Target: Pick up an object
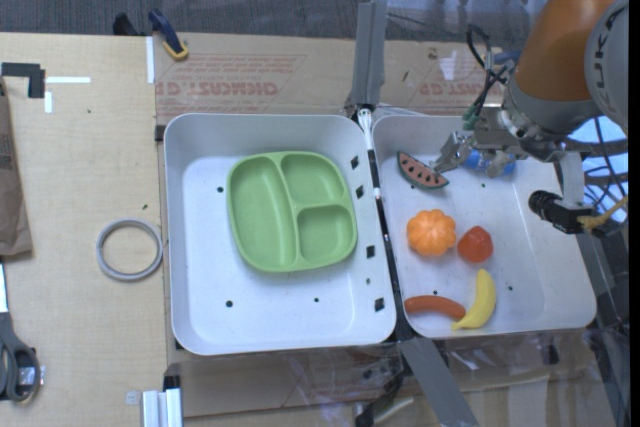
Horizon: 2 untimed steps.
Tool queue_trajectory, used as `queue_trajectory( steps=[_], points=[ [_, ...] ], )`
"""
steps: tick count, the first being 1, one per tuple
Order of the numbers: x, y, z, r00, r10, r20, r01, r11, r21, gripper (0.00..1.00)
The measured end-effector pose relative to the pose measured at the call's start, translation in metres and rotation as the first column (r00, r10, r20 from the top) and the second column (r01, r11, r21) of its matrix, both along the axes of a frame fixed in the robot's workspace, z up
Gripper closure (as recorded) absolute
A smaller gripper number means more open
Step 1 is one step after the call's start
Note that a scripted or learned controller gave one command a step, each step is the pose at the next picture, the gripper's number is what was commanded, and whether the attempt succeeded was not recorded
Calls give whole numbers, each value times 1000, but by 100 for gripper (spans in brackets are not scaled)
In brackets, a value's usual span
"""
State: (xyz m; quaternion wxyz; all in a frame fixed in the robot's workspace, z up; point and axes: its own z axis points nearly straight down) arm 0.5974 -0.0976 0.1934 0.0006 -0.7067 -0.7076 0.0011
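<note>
Right bin point(560, 300) holding watermelon slice point(422, 170), orange point(431, 233), tomato point(475, 244), banana point(479, 300) and sausage point(434, 306), gripper point(462, 149) at the bin's far edge just beside the slice, finger spread cannot be told, green divided plate point(292, 210) in left bin point(200, 295).

I see a light green tray point(292, 211) in the white left bin point(190, 315); the right bin point(530, 295) holds an orange mandarin point(431, 233), red tomato point(475, 244), yellow banana point(479, 301), red sausage point(434, 306).
</note>
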Motion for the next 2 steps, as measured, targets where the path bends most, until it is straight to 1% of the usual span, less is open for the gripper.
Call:
queue_trajectory(
  steps=[1,2],
  points=[
    [-13,6,-102,996,94,1,-94,996,1,0],
    [-13,4,-94,996,88,-1,-88,996,1,100]
  ],
)
